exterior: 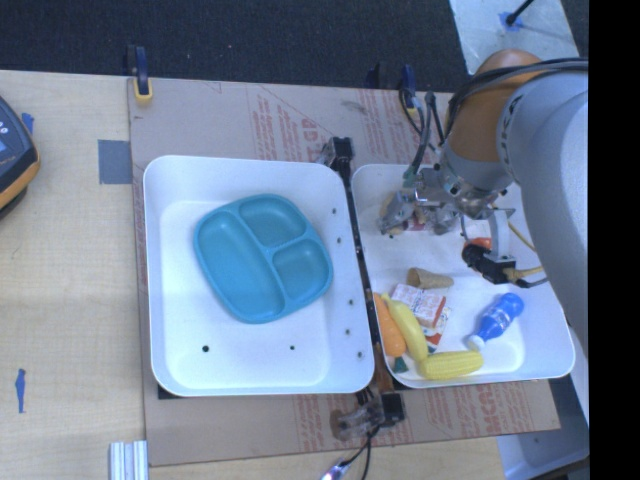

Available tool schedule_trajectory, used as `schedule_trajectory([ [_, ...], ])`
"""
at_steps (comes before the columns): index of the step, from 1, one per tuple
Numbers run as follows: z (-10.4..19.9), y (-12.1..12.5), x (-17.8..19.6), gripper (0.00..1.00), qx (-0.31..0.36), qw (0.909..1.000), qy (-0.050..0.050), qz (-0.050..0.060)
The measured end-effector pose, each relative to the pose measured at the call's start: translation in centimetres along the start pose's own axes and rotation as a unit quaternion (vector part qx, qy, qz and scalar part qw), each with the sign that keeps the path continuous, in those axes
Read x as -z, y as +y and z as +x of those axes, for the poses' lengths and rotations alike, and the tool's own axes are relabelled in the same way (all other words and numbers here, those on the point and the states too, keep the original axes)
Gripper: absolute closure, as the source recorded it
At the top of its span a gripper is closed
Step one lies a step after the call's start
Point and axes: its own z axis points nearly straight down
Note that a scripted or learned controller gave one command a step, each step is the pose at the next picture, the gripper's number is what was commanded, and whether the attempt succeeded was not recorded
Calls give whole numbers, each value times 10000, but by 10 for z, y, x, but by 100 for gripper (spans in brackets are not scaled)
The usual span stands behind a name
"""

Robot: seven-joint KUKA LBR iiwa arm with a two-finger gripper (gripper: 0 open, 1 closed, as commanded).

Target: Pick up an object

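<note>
My tool (425, 218) hangs over the far end of the right white bin (535, 343), below my grey wrist and orange band, which come in from the right. From this high, slanted view I cannot tell whether the tool is apart or together, and I cannot tell whether it touches anything.

The things I could pick lie in this same bin, nearer than the tool. Closest is a small tan piece (428, 279), just beyond a white and red packet (420, 304). To the right of the packet lies a blue bottle (497, 318) on its side, white cap toward the near left. Along the bin's left wall lies an orange carrot (390, 330), with a yellow banana (408, 326) right beside it. At the near edge rests a yellow corn cob (450, 365), touching the banana's near end.

The left white bin (175, 298) sits directly beside the right one. It holds a blue divided plate (263, 256) with three compartments, lying flat near its middle.

Both bins rest on a brown cardboard sheet (250, 118) on the pale wooden bench (60, 318). A dark device with a yellow edge (14, 158) sits at the far left edge of the bench.
</note>
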Motion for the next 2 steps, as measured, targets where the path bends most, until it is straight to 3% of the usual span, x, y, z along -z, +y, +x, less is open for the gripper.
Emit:
schedule_trajectory([
  [1, -3, -1, 11, 100, 28, 10000, -26, 14],
  [2, -2, -1, 11, 0, 32, 10000, -25, 16],
])
